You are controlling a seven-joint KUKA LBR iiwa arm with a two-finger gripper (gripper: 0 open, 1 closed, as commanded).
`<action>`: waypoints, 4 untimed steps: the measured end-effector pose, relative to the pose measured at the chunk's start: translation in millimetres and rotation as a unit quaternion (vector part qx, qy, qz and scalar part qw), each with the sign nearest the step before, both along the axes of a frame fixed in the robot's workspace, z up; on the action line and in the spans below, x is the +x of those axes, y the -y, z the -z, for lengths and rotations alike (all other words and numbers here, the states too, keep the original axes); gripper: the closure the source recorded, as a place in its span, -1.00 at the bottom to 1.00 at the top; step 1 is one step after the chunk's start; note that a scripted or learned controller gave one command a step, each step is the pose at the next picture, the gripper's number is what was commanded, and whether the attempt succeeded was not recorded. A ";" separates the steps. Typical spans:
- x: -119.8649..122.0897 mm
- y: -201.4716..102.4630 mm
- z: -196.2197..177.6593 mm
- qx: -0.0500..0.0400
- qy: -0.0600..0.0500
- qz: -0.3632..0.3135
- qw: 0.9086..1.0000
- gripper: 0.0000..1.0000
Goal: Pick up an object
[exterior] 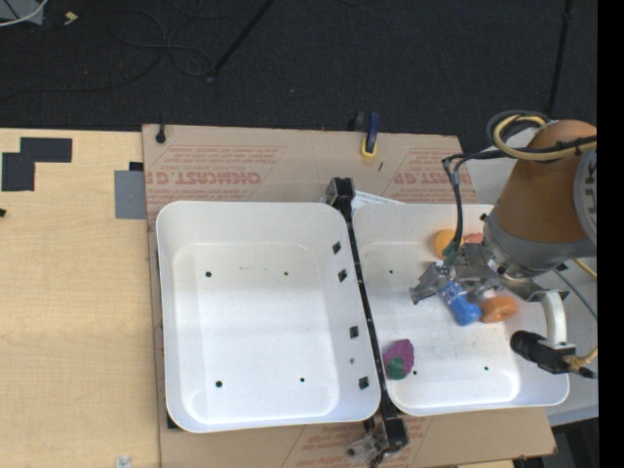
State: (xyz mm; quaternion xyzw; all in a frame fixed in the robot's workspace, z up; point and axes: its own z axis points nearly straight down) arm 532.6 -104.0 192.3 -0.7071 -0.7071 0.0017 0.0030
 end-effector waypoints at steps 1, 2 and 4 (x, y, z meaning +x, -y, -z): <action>29.3 48.4 110.6 0.001 -0.001 0.001 1.000 -1.00; 84.3 29.6 106.0 0.000 0.003 -0.002 1.000 -1.00; 110.5 -19.2 106.7 0.000 0.000 -0.001 1.000 -1.00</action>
